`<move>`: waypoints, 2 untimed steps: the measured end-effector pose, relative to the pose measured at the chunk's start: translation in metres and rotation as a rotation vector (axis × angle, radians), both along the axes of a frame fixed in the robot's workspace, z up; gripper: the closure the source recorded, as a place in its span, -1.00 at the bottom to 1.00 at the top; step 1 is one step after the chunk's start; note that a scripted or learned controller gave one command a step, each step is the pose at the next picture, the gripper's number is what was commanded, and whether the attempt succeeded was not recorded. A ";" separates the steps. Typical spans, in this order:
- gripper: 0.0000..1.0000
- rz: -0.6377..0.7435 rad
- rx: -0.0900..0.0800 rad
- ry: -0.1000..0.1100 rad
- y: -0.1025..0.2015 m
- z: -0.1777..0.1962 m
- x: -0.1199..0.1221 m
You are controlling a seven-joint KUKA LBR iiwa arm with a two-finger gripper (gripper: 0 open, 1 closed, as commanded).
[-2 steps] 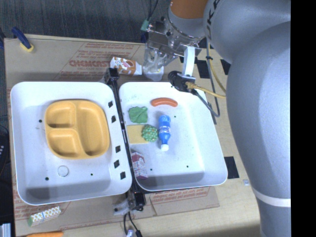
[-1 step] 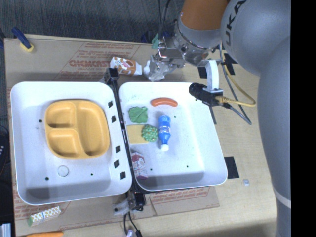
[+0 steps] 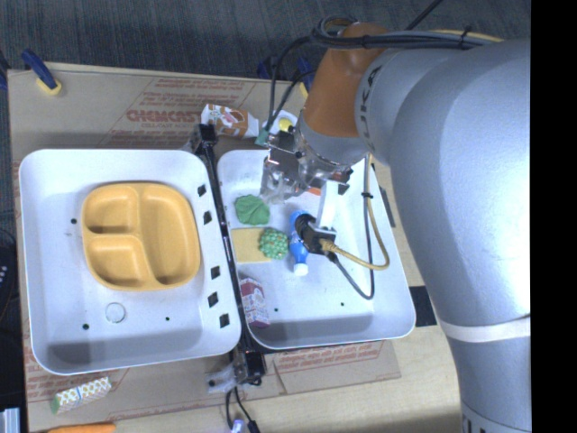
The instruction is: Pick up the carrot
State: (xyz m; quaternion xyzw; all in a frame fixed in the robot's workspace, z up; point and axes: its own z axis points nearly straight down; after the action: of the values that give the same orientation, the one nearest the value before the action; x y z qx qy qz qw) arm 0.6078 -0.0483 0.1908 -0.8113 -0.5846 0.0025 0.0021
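Note:
My gripper [image 3: 275,186] hangs low over the back left part of the right bin [image 3: 361,318], just above a green leaf-shaped piece [image 3: 252,210]. I see nothing held in it. No carrot is plainly visible inside either bin. A thin orange object [image 3: 81,428] lies at the bottom left edge of the view, outside the bins, and it is cut off so I cannot tell what it is. The grey arm with its orange band [image 3: 338,88] covers the back and right of the right bin.
The right bin also holds a bumpy green item [image 3: 273,242] on a yellow slice [image 3: 243,244], a blue bottle [image 3: 300,246] and a red-and-white packet [image 3: 253,301]. A yellow divided plate [image 3: 140,234] sits in the left bin [image 3: 54,332]. Small packets [image 3: 227,118] lie outside.

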 end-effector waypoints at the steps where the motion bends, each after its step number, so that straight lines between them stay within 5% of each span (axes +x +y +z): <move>1: 1.00 0.183 0.001 -0.003 -0.011 0.090 -0.065; 2: 1.00 0.022 0.000 -0.004 -0.060 0.156 -0.132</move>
State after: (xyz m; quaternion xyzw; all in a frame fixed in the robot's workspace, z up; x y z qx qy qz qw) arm 0.4762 -0.1082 0.3469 -0.8050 -0.5933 0.0011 0.0008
